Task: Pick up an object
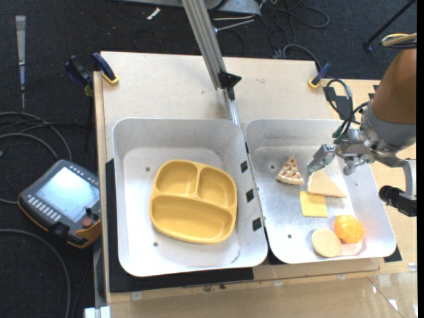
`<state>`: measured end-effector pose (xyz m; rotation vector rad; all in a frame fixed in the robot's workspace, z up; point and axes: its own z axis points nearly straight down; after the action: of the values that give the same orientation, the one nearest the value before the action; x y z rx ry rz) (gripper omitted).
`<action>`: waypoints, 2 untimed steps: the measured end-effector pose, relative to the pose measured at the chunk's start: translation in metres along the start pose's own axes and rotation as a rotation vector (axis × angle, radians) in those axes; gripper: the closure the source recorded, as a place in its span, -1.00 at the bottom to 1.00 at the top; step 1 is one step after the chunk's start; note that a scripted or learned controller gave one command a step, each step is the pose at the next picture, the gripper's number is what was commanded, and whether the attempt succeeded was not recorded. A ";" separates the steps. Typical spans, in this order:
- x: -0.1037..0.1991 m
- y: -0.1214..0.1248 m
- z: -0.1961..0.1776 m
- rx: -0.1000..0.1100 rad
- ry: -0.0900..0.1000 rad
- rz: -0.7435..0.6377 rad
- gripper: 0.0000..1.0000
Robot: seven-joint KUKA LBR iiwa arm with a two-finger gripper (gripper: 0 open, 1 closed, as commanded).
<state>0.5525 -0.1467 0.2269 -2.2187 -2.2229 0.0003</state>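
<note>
2 white bins, arm reaching in at the right.
Left bin [126, 177] holds a yellow divided tray [194, 201]. Right bin [265, 138] holds a waffle wedge [289, 171], yellow square [313, 204], round beige slice [325, 242] and orange ball [348, 229]; the gripper [334, 161], fingers apart, hangs over a pale wedge [326, 185].

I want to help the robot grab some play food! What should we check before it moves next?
1. Gripper over the food bin: ok, it is above the right bin.
2. Fingers open enough to grab: ok, they are spread apart.
3. Nothing held already: ok, nothing sits between the fingers.
4. A target right below: ok, the cheese wedge lies just under the gripper.
5. Neighbours out of the way: not ok, the yellow square touches the wedge, and the waffle piece is close.
6. Wedge lying flat for a good grip: cannot tell.
</note>
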 end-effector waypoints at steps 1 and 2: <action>0.000 0.000 0.000 -0.001 0.000 0.001 -1.00; -0.003 0.007 0.047 0.004 0.000 0.002 -1.00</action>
<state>0.5596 -0.1495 0.1795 -2.2190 -2.2189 0.0048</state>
